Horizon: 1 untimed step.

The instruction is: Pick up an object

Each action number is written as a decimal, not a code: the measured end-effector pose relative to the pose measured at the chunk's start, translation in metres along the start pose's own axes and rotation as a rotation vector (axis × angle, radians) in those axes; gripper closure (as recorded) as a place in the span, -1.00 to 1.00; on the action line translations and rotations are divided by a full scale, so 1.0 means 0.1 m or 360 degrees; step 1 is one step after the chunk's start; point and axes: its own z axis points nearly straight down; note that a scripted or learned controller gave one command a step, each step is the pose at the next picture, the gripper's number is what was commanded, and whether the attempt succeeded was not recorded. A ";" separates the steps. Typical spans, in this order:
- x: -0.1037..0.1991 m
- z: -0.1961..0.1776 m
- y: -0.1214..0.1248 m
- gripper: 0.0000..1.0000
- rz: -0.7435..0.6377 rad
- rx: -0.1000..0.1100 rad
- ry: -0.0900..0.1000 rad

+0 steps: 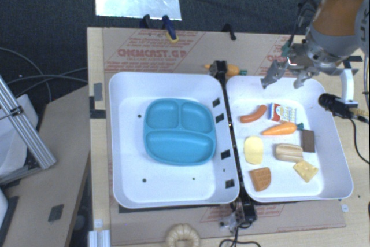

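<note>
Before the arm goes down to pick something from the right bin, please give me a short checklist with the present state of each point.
1. Tool open: ok, fingers spread apart.
2. Tool holds nothing: ok, no item between the fingers.
3. Tool above the right bin: ok, over its far edge.
4. Items separated enough to grasp: not ok for the carrot, which touches the small carton; ok for the sausage.
5. Blue plate out of the way: ok, it lies in the left bin.
</note>
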 end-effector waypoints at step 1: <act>0.00 -0.07 0.02 -1.00 -0.0003 -0.0019 -0.0001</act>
